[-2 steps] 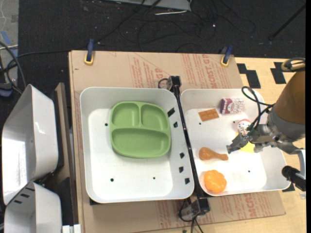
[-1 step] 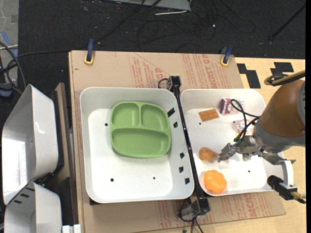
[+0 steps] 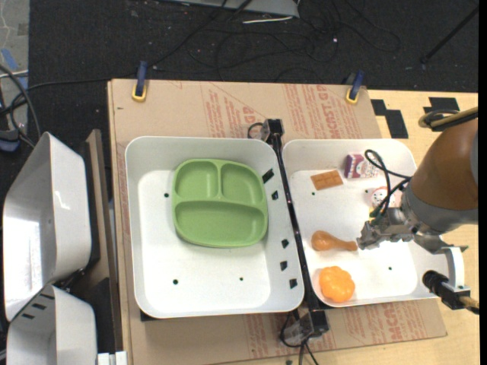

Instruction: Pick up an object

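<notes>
The gripper [image 3: 370, 236] sits low in the right bin [image 3: 344, 148], near the middle of its floor and pointing toward the divider; from this slant I cannot tell whether it is spread or closed. The drumstick [image 3: 332, 241], a tan toy, lies just to the gripper's left with its thin end reaching the gripper's tip; whether it is touched or gripped cannot be made out. The arm [image 3: 455, 169] comes in over the bin's right wall, its orange band above the grey wrist.

In front of the drumstick, near the bin's front rim, lies an orange [image 3: 336, 284], apart from both drumstick and gripper. Toward the back of the same bin lies a flat tan cracker [image 3: 327, 179]; just to its right is a small purple-and-white pack [image 3: 354, 166]; a small white piece with red spots [image 3: 378, 197] sits between that pack and the gripper, too small to name.

The left bin [image 3: 138, 204] holds a green plate [image 3: 221, 202] with three compartments, lying flat toward the back. Both bins rest on a brown board [image 3: 304, 105]; two yellow clamps [image 3: 139, 91] grip its far edge.
</notes>
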Controlling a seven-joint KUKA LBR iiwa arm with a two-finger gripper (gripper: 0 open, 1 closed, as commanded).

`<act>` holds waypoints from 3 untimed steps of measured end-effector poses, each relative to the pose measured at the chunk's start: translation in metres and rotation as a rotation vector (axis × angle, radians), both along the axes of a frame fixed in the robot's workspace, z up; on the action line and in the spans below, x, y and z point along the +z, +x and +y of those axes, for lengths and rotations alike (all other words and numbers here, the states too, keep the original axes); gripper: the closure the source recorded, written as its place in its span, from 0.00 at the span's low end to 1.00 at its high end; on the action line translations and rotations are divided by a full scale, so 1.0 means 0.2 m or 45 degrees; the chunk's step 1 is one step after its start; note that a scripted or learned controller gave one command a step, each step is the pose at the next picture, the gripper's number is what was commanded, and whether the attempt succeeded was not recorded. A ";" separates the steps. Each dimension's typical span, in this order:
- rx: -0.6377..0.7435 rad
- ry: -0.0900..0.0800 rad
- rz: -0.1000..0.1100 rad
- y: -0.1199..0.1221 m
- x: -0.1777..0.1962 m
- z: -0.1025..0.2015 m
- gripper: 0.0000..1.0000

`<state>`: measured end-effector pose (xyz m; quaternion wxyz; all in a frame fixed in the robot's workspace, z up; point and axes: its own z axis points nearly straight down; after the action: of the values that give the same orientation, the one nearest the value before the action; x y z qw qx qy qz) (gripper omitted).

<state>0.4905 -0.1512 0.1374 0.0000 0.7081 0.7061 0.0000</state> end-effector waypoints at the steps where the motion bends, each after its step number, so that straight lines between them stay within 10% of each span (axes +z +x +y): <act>1: 0.001 -0.002 -0.004 -0.01 0.23 -0.04 1.00; 3: 0.014 0.002 -0.001 0.11 0.33 0.21 1.00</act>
<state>0.5120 -0.1094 0.2038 -0.0001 0.7042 0.7100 0.0007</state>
